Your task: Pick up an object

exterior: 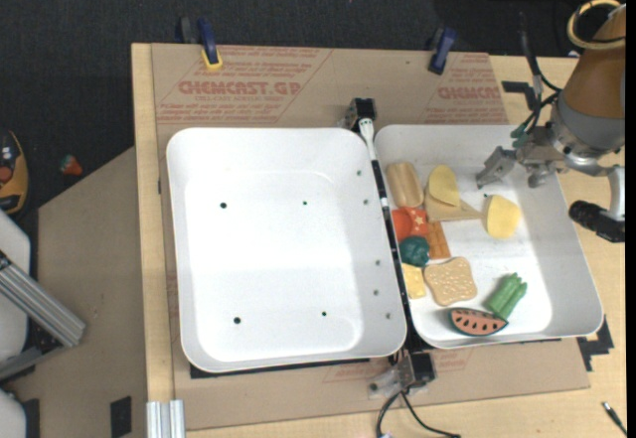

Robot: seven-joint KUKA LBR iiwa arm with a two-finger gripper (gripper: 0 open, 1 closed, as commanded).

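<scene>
From my remote seat I saw the tool [517,168] hanging over the far right part of the right bin [586,272], the arm [596,93] reaching in behind it with its orange band above the wrist. Its 2 fingers [494,171] stood spread apart, with nothing between them, so it was released and grasping no object.

Just below the tool lay a yellow lemon-like piece [505,216], close to the fingertips but apart from them as far as I could judge. To the tool's left sat a pale yellow wedge [443,186], and further left a tan bread roll [403,184] near the bin's inner wall. Below those, further from the tool, I made out a red piece [407,222], a dark green round piece [414,251] and an orange strip [437,239] (these 3 were bunched together, so I could not tell where one ended). Further down still were a slice of toast [450,280], a green vegetable [507,294] to its right, and a watermelon slice [477,321] at the near edge of the bin.

Well to the tool's left, the left bin [273,247] sat side by side with the right one, their rims touching. Both rested on the worktop [298,78], which was covered by a brown printed sheet held by 2 clamps [208,42] along its far edge.
</scene>
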